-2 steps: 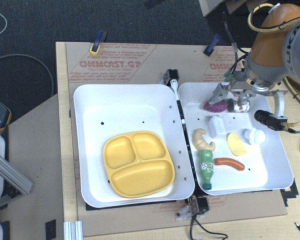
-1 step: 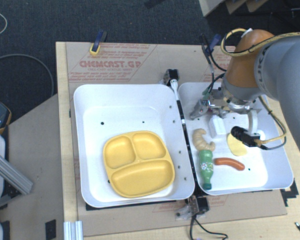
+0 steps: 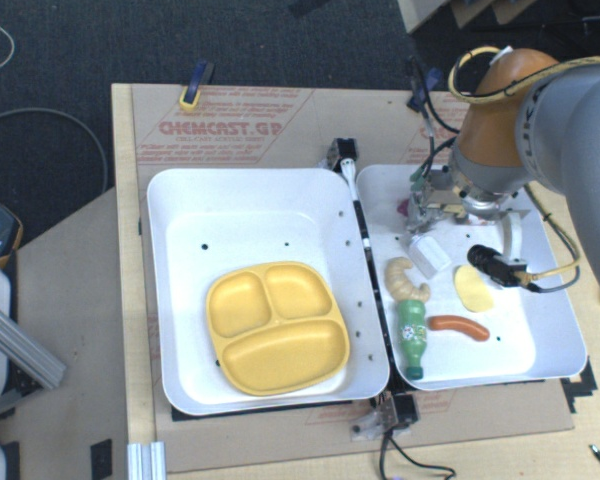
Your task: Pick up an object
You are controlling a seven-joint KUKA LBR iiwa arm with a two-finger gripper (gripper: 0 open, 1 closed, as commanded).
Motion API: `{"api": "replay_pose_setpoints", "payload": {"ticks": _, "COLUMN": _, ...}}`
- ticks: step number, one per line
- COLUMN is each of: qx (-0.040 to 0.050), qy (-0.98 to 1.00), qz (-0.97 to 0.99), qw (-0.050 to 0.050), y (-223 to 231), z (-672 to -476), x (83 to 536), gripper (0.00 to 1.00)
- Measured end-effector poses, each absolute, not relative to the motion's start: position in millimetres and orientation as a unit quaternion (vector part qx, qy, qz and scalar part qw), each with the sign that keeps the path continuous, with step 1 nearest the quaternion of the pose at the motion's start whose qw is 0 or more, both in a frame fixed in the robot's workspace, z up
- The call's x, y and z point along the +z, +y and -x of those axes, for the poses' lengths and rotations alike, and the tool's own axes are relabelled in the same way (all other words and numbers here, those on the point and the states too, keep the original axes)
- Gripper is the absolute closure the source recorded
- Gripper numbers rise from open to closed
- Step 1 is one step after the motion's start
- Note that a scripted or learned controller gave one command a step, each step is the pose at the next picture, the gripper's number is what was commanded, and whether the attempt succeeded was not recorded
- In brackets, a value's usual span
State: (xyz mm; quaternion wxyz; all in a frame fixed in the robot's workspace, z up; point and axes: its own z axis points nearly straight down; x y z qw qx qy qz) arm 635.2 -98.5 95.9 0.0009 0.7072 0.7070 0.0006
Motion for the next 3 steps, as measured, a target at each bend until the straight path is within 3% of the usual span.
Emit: {"api": "replay_pose_setpoints", "payload": {"ticks": 3, "qx": 0.0027, "qy": 0.706, "qz": -0.708, "qw": 0.004, "y": -98.6, "z": -636.8, "x": 126.7, "gripper": 1.0}}
